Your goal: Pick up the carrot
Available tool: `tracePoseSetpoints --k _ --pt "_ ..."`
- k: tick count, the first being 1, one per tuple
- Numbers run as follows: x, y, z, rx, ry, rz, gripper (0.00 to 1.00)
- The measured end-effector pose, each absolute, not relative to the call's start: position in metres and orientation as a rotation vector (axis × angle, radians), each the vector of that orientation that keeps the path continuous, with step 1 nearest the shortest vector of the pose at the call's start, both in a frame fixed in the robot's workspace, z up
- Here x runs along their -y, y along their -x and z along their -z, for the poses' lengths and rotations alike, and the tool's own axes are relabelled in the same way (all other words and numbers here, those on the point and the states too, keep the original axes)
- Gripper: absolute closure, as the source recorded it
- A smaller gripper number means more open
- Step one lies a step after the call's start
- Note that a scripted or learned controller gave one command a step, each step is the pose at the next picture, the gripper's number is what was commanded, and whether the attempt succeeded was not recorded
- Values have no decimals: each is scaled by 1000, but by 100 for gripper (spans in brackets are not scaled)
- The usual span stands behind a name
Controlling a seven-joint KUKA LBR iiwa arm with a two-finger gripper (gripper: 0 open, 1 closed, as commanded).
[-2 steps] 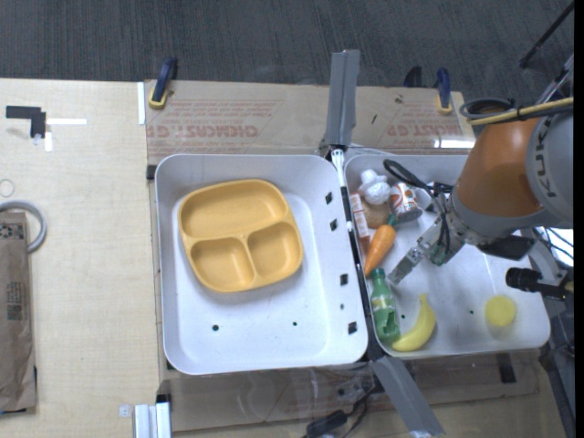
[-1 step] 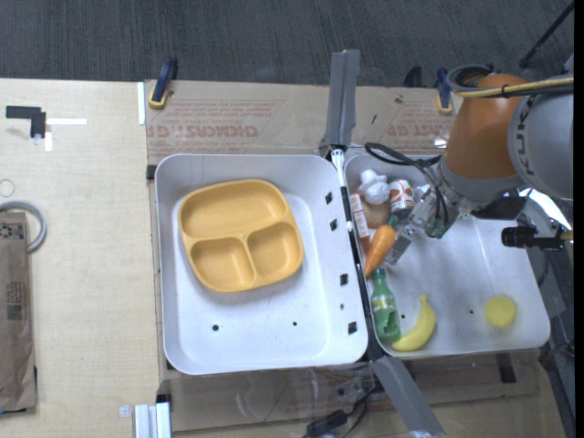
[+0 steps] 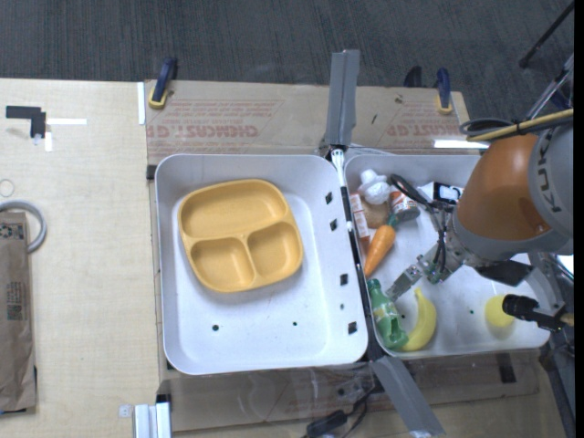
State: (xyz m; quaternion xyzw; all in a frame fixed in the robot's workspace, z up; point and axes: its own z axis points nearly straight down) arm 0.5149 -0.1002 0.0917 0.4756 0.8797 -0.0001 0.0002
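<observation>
Carrot (image 3: 380, 246) lies slanted at the right bin's (image 3: 474, 340) left edge, nearer banana (image 3: 422, 318) below it. Jaws (image 3: 413, 276) hover just right of it; whether released or clenched, cannot tell. Likely light, stiff, smooth; grip mid-body across its width.

Red print on cardboard sheet (image 3: 301, 117) behind bins, upside down, unreadable; white letters on arm (image 3: 547, 185) cut off.

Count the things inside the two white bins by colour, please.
Yellow: 3, the divided plate, the banana and a small round fruit
Orange: 1, the carrot
Green: 1, a bottle
Whitish: 1, a small item
Total: 6
</observation>
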Motion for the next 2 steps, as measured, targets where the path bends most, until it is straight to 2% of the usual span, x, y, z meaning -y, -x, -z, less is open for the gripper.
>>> tracePoseSetpoints --k 1,2 --pt "140 -541 -188 -2870 -1275 1 0" --pt "140 -542 -197 -2868 -1275 1 100"
